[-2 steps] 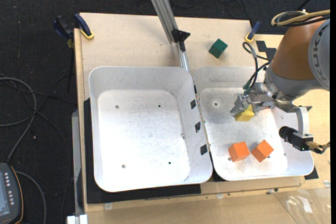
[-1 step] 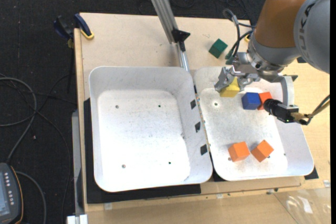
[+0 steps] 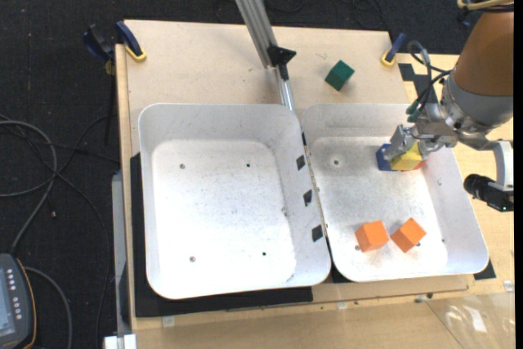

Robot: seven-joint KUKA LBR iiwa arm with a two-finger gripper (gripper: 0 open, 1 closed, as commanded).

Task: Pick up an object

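Dark carpet strewn with cables is surrounding the wooden bench (image 3: 204, 61), which is bearing two white bins. Reaching in from the right, the claw (image 3: 402, 149) is hovering low in the right bin (image 3: 466, 257), pressing around a blue and yellow object (image 3: 400, 160). Whether its tips are apart or clamped I cannot tell; the wrist is hiding them. Two orange cubes (image 3: 373, 236) are lying nearer the camera, a green block (image 3: 339, 75) beyond on the bench. Likely grasping; lifting straight up comes next.
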